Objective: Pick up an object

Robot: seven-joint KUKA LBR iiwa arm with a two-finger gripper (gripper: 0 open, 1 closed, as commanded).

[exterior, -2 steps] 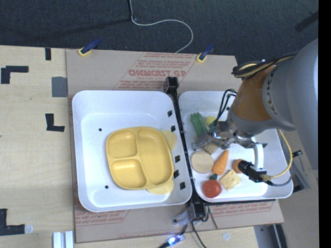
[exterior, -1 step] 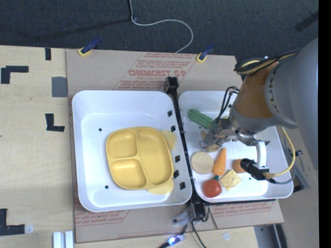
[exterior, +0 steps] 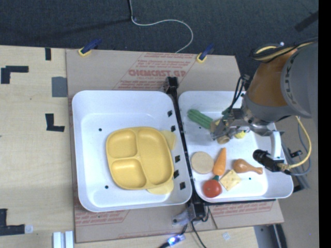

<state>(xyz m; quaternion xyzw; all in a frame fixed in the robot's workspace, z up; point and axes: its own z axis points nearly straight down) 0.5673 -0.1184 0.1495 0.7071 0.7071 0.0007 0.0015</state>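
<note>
Down in the right bin [exterior: 279, 190], a shallow tray of smooth white plastic, the hand [exterior: 223, 133] hung low near the bin's far left part; whether it was wide or narrow I could not tell. Just beside it, toward the bin's far left corner, lay a long green vegetable toy [exterior: 199, 118]. Toward the bin's near side sat a flat, pale round biscuit [exterior: 202, 162], a tapered orange carrot [exterior: 220, 161], a glossy brown drumstick [exterior: 246, 166], a yellow cheese wedge [exterior: 230, 180] and a round red tomato [exterior: 211, 188], all close together. Left of that bin, touching it, the left bin [exterior: 88, 107] carried a yellow divided plate [exterior: 139, 156] with rounded corners and three compartments. Both bins rested on a cardboard sheet [exterior: 150, 71] over the worktop [exterior: 31, 138].
</note>
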